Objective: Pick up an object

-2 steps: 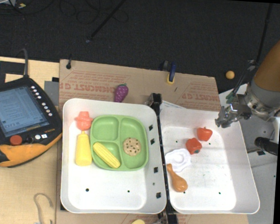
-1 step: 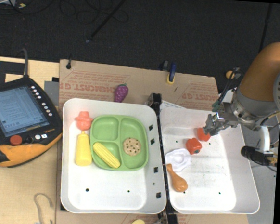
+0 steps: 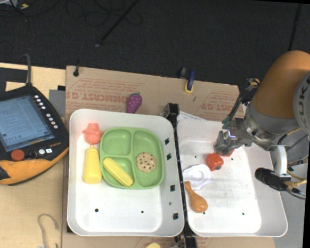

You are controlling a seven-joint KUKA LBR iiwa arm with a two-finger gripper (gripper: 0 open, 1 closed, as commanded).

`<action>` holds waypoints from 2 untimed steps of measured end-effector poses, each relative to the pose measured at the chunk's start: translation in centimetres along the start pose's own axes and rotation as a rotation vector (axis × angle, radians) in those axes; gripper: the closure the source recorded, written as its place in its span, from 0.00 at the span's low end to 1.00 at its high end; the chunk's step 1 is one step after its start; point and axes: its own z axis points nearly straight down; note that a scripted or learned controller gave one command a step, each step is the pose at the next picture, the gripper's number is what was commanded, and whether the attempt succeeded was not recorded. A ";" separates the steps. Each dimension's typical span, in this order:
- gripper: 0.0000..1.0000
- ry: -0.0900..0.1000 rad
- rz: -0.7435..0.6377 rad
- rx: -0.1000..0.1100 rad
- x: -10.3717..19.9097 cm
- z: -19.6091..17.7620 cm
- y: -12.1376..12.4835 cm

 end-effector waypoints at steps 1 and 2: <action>1.00 0.000 -0.001 0.002 5.2 0.1 -2.8; 1.00 -0.001 0.001 0.002 7.9 0.4 -4.9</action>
